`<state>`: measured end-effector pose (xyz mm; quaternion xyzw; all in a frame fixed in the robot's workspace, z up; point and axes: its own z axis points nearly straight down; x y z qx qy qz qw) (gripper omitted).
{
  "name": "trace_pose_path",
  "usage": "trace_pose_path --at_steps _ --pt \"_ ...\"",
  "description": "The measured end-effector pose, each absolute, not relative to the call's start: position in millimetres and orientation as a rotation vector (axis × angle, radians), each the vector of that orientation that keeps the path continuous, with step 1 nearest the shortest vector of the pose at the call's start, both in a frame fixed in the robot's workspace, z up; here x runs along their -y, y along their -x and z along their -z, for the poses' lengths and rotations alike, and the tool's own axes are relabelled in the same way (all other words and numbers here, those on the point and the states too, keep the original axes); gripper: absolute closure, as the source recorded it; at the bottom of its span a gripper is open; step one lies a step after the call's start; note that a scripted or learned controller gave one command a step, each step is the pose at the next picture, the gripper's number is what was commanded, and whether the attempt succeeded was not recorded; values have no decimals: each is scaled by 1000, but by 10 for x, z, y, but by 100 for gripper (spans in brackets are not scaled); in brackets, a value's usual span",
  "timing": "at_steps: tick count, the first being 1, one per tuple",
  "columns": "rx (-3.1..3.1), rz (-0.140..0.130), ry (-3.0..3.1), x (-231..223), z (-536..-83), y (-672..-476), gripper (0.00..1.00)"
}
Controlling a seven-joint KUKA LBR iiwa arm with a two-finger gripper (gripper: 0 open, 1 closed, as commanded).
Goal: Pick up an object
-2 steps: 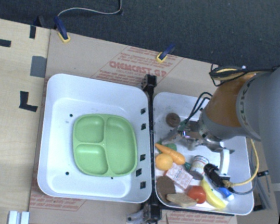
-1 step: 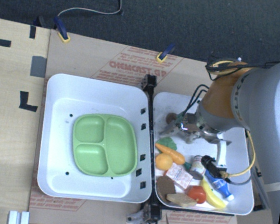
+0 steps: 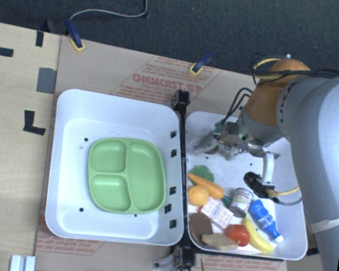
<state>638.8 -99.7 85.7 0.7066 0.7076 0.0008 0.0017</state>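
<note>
Gripper [image 3: 218,144] hangs in the far part of the right bin [image 3: 286,246], jaw width unreadable, with the carrot [image 3: 205,184] just nearward of it, long axis running left-right, beside a heap of toy food.

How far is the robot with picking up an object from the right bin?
Done: the arm has reached over the right bin, and its pincer hangs above the bin's upper part. In hand: nothing shows between its tips. Left: the whole grasp. The carrot, orange, bottle, banana and tomato all lie in the bin. The green plate lies in the left bin.
</note>
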Motion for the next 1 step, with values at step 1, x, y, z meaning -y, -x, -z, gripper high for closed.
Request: trace_pose_path --at_steps 1 --pt "-2222 -1 -2218 987 -852 -6689 0"
